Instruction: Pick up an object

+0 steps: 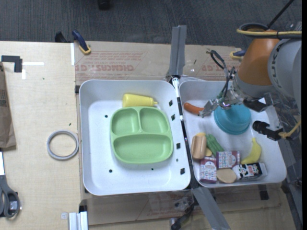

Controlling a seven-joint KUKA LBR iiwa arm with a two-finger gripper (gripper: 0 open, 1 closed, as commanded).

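Here | left bin (91,143) — green tray (141,134), yellow bottle (138,100) | pincer (211,107) — grip unclear

A pale wooden table (38,104) carries a sheet of brown cardboard (124,61) with red print along its far edge. Beyond the table lies dark grey carpet (144,8). On the bare wood to the left sit a roll of tape (62,144), scissors (9,202) and a brown paper bag (5,114). The light is even.
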